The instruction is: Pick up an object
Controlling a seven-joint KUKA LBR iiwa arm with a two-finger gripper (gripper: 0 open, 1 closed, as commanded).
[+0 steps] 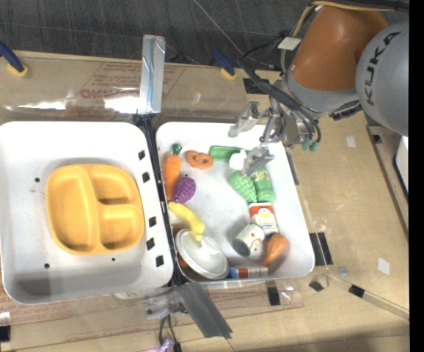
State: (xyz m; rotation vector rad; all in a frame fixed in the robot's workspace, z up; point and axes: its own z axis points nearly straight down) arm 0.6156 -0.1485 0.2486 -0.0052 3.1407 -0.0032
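Pick not yet accomplished: the hand (260,141) hangs over the far right part of the right bin (300,218), just above a green toy (244,185), and whether it is open, closed or gripping cannot be told, while nothing is seen lifted. All candidates lie crowded in that bin, carrot (170,173), grape bunch (183,190) and banana (185,218) against its left wall. Open room is scant there, whereas the left bin (14,218) holds one yellow tray (94,207)

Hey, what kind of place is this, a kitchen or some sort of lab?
Most likely a robotics lab bench, not a kitchen. A KUKA arm reaches over two white bins, the right one holding toy food like a banana and purple grapes, and the left one a yellow divided tray.
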